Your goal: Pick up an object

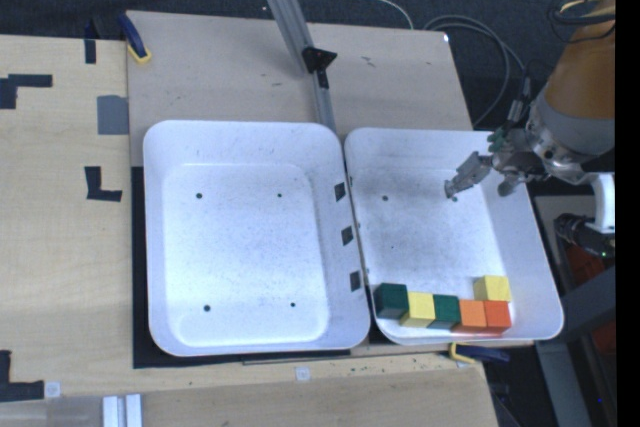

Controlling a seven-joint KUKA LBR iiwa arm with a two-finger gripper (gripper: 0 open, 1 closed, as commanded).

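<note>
White bins sit side by side on the bench: the left bin (245, 235) and the right bin (420, 215), the latter taken as reference for all positions. Entering over that bin's far right rim, the grey arm (585, 105) with its orange band carries the gripper (480, 177) above the bin's upper right floor, fingers spread with nothing between them. Along the bin's near wall, well apart from the gripper, the blocks (445, 307) cluster in a row touching one another: dark green, yellow, green, orange, red, with another yellow behind the right end.
</note>
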